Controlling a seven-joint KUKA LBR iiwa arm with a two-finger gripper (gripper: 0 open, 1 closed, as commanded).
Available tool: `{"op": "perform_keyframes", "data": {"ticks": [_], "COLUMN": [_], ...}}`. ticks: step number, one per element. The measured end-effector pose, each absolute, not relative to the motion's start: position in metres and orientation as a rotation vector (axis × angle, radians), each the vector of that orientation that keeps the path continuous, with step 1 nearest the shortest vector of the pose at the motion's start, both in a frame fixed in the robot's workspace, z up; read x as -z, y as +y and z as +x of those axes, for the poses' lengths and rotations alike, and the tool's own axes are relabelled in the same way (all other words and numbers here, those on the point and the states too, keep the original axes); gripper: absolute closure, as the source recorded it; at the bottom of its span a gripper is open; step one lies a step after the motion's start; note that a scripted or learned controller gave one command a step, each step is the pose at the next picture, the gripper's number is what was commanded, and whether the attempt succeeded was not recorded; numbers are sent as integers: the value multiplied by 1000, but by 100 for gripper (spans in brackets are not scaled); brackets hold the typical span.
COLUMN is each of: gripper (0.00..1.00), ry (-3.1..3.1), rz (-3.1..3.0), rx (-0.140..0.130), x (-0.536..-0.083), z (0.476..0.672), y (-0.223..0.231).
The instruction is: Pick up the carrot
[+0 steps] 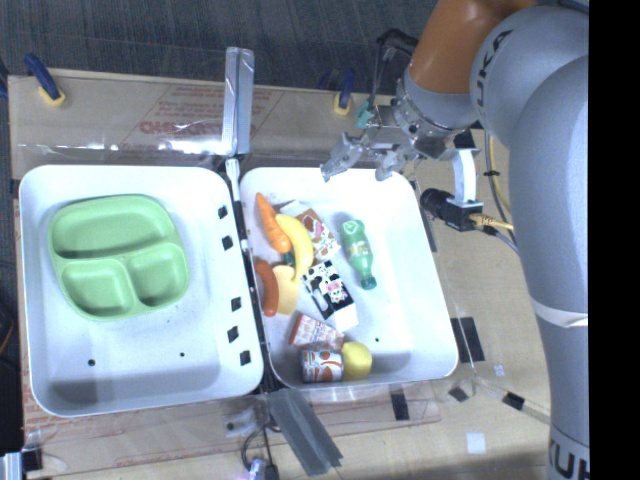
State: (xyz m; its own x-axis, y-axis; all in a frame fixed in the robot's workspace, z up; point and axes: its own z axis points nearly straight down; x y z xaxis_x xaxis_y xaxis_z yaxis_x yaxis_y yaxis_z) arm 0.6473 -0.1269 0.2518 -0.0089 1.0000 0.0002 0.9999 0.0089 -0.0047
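Grey metal jaws (362,160) hang spread apart over the far rim of the right bin (432,268), nothing between the fingers, and the orange-banded arm (480,48) looms in from the desk's right side. They sit well above the clutter, not touching any of it.

Just below and toward the bin's dividing edge lies the carrot (268,222), a slim orange taper in the far-left part of that bin, running roughly along the left wall. It leans right against the banana (295,248), which crowds its inner side, and a second orange-brown piece (267,286) lies further along the same wall toward the near edge.

Handling call: it looks like a light, rigid plastic toy, smooth and probably a bit slippery, so a squeeze near the thin tip could well skid off. Best bet is the thicker middle, fingers straddling it across its width, though the wall on one side and the banana on the other leave little room.

Further out: a green bottle (358,253), a black-and-white carton (328,290), a can (320,365) and a lemon (356,359) near the front. The left bin (40,348) holds a green divided tray (118,255).
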Motion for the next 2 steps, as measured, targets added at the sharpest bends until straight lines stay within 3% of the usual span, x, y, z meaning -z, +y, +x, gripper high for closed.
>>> {"op": "perform_keyframes", "data": {"ticks": [1, 2], "gripper": [0, 0], "ry": [-2475, -2326], "rz": [-1930, -2116], "rx": [-4, -1], "x": [-123, -93], "z": [638, 657], "y": [-112, -101]}}
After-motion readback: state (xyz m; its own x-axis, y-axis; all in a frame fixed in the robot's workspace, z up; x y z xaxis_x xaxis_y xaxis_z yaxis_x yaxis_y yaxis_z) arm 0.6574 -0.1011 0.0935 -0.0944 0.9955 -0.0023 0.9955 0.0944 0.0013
